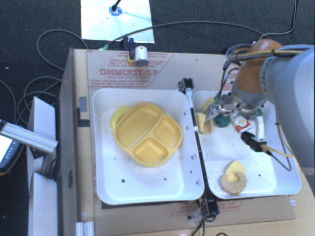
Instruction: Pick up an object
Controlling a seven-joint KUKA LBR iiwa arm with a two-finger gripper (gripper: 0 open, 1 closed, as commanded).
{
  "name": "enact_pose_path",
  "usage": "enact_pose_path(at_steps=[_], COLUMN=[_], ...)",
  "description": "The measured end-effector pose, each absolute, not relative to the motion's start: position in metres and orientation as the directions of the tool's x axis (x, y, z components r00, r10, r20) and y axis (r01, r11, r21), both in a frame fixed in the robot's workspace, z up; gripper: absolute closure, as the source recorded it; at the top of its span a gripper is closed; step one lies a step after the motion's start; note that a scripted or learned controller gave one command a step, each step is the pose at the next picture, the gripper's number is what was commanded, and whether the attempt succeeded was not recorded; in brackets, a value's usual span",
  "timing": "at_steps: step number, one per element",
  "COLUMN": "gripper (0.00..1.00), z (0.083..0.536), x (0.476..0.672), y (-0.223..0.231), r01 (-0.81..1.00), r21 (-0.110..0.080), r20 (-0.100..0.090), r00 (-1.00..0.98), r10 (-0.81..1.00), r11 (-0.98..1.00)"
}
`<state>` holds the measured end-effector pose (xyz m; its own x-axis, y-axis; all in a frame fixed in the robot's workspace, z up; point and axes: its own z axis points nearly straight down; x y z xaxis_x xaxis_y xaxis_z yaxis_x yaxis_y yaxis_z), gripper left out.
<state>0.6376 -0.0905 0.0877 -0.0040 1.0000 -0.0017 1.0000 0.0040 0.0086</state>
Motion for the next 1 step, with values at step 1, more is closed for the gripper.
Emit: enact_pose_path(at_steps=[1], gripper=[1.0], z=[0.1022], x=[0.6405], y=[-0.0903], r01=[1.0], r21=[0.016], r20=[-0.002], r00=[-0.008], r10=[1.0], r11=[0.008])
